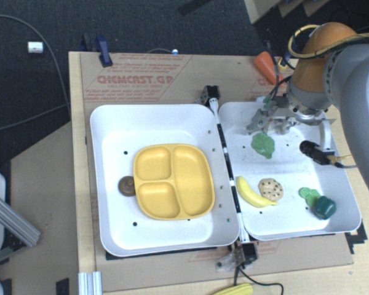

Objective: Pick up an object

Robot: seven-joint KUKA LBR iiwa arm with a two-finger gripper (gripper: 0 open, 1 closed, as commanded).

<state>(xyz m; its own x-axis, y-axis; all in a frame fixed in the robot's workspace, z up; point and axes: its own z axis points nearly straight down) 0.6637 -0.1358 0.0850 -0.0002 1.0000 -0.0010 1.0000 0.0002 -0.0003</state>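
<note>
Holding the fingers point(255, 125) spread, with nothing pinched between them. Hovering the gripper point(267, 128) over the far part of the right bin point(295, 226), just beyond a green leafy piece point(263, 145) lying on the bin floor; not telling clearly whether touching it or hanging just apart. Reaching in from the right with the grey arm point(357, 85), showing the orange band point(323, 42) above the wrist.

Sharing that bin, nearer the front, with a banana point(251, 193) and a speckled cookie point(270, 189) touching it, and with a dark green block point(324, 208) just beside a lighter green piece point(307, 194) towards the front right corner.

Carrying in the left bin point(104, 165) a yellow divided plate point(172, 182), with a brown round thing point(126, 185) lying against its left edge.

Standing both bins side by side on the bench point(141, 78), with an orange thing point(265, 66) lying beyond the right bin.
</note>
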